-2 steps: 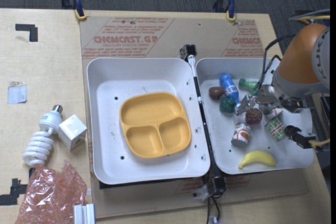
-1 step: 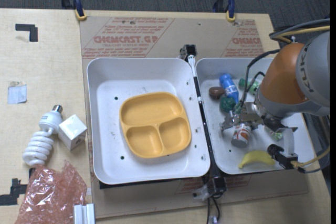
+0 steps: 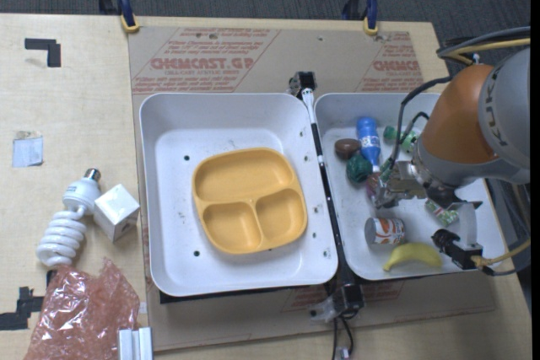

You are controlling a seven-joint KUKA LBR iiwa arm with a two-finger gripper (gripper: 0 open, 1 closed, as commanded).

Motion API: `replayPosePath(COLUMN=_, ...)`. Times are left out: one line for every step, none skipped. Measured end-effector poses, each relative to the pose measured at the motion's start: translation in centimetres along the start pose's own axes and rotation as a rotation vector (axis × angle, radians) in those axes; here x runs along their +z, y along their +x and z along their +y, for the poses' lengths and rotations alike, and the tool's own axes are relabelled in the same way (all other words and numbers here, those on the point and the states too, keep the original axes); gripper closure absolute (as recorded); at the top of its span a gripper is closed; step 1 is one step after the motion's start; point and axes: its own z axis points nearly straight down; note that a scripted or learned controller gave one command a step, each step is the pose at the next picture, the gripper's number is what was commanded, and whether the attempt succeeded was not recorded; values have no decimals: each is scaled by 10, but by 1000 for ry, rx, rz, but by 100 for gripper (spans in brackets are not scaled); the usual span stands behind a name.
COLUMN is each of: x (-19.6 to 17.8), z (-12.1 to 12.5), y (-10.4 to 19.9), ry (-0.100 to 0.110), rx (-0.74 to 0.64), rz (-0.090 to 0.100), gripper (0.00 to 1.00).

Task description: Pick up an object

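While the grey arm (image 3: 494, 126) is reaching in from the right with its orange band over the right bin (image 3: 337, 110), the gripper (image 3: 390, 190) is hanging low in the middle of that bin, among the objects there. Whether its fingers are spread or pressed together cannot be told, and nothing is showing between them. A blue bottle (image 3: 368, 141) is lying just up and left of the gripper, with a brown rounded object (image 3: 346, 147) beside it and a dark green object (image 3: 359, 169) just below it. A small can (image 3: 386, 231) is lying just below the gripper, and a banana (image 3: 413, 257) is resting near the bin's front wall. The left bin (image 3: 160, 181) is holding a yellow divided plate (image 3: 250, 200). On the bench to the left, a spiral light bulb (image 3: 67, 225) is lying beside a white cube (image 3: 116, 212), with crumpled pink plastic wrap (image 3: 80, 318) below them.
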Motion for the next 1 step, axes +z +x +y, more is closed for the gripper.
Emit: replayPosePath(x=0, z=0, y=0, ry=-1, rx=0, rz=0, gripper=0)
